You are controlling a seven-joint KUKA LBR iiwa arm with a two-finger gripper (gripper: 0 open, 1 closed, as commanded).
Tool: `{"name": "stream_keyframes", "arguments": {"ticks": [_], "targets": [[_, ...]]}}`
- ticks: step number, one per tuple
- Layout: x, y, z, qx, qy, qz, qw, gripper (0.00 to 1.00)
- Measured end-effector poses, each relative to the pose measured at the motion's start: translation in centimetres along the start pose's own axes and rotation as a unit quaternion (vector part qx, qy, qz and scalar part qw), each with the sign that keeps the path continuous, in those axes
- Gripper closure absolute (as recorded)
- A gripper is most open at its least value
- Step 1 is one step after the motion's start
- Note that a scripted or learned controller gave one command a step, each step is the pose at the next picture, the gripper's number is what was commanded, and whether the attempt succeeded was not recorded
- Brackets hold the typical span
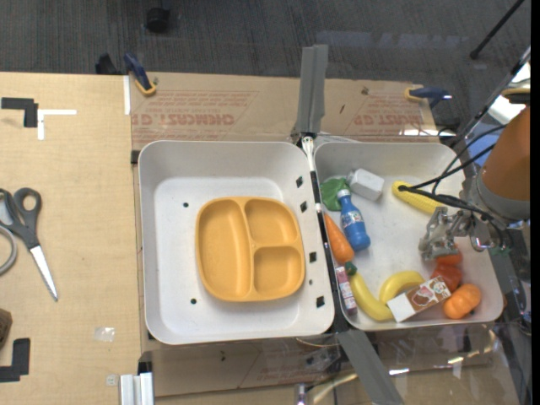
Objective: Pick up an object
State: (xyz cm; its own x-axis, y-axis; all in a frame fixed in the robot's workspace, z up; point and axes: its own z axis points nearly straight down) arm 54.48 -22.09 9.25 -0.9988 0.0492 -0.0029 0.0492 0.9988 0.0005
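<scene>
In the right bin (384, 152) my gripper (439, 236) hangs low near the right wall, just above a red-orange item (449, 263). Around it lie a yellow banana (419, 197) at the back, a blue bottle (353, 220), a white block (367, 183), a green piece (334, 191), an orange carrot (339, 241), a yellow curved banana (381, 294), a brown-and-white carton (420, 297) and an orange fruit (462, 301). Nothing shows between the fingers.
The left bin (160, 251) holds a yellow divided plate (250, 248). Scissors (32, 234) lie on the bench at the left. Blue clamps (139, 74) sit at the back edge. Black cables (451, 171) run across the right bin's rear corner.
</scene>
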Motion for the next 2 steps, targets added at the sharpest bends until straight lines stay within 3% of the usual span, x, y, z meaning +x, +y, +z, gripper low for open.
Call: {"name": "stream_keyframes", "arguments": {"ticks": [1,2], "targets": [[0.0,0.0,0.0,0.0,-0.001,0.0,1.0,0.0],[-9.4,2.4,0.2,0.0,0.011,0.13,0.9915,0.0]]}}
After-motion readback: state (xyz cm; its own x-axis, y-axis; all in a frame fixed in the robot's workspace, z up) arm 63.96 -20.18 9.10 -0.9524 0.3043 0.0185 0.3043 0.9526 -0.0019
